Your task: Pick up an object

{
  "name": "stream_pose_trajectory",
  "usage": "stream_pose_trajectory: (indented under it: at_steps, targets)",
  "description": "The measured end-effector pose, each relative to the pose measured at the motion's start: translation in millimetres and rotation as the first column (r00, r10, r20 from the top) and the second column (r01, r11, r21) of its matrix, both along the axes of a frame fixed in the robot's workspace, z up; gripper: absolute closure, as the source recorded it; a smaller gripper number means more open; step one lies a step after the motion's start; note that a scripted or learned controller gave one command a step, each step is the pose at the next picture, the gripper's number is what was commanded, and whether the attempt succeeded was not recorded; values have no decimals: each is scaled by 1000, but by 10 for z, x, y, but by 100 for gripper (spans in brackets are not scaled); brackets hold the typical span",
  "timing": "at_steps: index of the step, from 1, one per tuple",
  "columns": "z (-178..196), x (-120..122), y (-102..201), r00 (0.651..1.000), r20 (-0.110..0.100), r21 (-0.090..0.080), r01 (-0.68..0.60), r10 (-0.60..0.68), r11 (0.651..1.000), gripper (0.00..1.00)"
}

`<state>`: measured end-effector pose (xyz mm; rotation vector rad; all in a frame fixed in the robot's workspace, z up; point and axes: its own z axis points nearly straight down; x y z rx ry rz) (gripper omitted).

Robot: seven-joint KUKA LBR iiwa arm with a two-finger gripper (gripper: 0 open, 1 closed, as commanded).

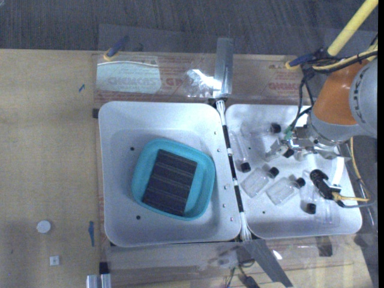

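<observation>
1. Progress: nothing lifted, as far as the view shows. The pick is not yet done; the grasp itself and the raise are left.
2. Candidate things: left bin [114, 221] holds a teal tray [204, 182] with a dark ribbed block [170, 182] lying in it, slightly tilted. Right bin [348, 221] holds several clear plastic pieces [281, 191] with small black caps [273, 172] scattered among them.
3. Arm [342, 101]: reaches in from the right, orange band over the far right corner of the right bin, wrist pitched down and leftward.
4. Gripper [290, 146] sits low among the clear pieces near the middle of the right bin. Jaws: cannot tell whether open or closed; glare and clutter hide them.
5. Judgement: target is probably one of the clear pieces, well apart from the teal tray.
6. Worktop [42, 131]: bare wood left of the bins.
</observation>
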<state>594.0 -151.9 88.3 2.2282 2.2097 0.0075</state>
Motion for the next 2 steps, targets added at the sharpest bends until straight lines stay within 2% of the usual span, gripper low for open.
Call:
stream_pose_trajectory:
  at_steps: [1, 2]
  targets:
    - [-11, 418, -420, 1000, -1, -4, -4, 4, 1000, 0]
    - [94, 419, -404, 1000, -2, -5, -7, 7, 1000, 100]
